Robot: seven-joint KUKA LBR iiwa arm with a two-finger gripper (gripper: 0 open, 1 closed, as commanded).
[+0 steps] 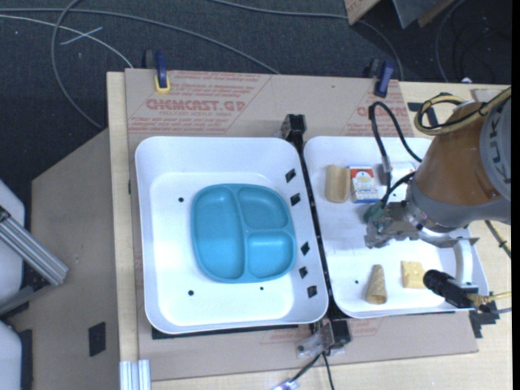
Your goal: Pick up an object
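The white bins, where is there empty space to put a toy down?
In the left bin, bare white floor rings the blue divided plate, widest on its left side and along the front edge. In the right bin it is crowded: a tan roll, small carton, cone, yellow block and the gripper. One bare patch lies left of the cone.

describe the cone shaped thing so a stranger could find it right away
Look in the right white bin, along its near edge. The tan cone-shaped piece lies there, left of a pale yellow block. It alone tapers to a point; its neighbours are blocky.
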